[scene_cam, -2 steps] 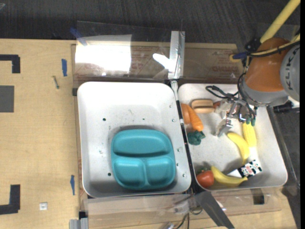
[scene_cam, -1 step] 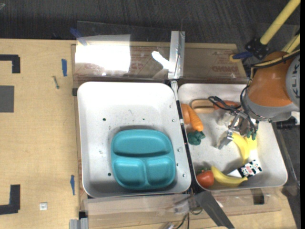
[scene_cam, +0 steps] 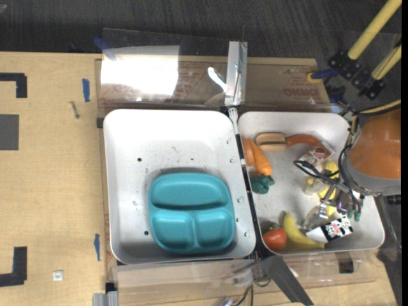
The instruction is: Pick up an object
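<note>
- the gripper [scene_cam: 333, 214] hangs low in the right bin [scene_cam: 306, 121], just over the banana [scene_cam: 298, 233]; whether its fingers are open or closed cannot be told.
- risk: the tomato [scene_cam: 275, 238] touches the banana, so a grasp could nudge both or slip off.

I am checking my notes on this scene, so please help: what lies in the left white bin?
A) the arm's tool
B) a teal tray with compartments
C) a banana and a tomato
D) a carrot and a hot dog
B: the teal tray, divided into compartments, rests in the left bin, while the banana, tomato and carrot all lie in the right bin.
</note>
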You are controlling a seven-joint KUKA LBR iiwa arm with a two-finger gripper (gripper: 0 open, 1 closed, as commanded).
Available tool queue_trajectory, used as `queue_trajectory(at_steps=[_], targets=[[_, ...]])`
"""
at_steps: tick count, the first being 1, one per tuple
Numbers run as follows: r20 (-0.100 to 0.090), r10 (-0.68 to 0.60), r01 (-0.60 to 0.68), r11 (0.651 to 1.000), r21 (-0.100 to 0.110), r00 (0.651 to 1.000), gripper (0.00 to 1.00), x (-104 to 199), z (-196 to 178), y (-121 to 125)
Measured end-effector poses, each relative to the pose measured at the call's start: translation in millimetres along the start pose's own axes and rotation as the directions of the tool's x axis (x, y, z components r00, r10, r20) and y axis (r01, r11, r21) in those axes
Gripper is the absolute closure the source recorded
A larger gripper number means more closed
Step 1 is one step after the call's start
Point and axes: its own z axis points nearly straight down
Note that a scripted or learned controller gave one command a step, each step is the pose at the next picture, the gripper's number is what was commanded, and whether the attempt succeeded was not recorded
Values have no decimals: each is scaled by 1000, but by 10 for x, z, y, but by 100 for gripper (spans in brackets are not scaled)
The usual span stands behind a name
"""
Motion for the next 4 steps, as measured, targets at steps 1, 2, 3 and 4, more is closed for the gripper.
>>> queue_trajectory(at_steps=[1,2,3,4], targets=[[11,-3,3,1000,-1,1000,100,-33,-120,14],[6,20,-20,1000,-3,1000,100,11,-1316,623],[-6,-137,137,991,-1,991,100,430,-624,495],[6,-389,389,921,0,921,100,453,-1735,641]])
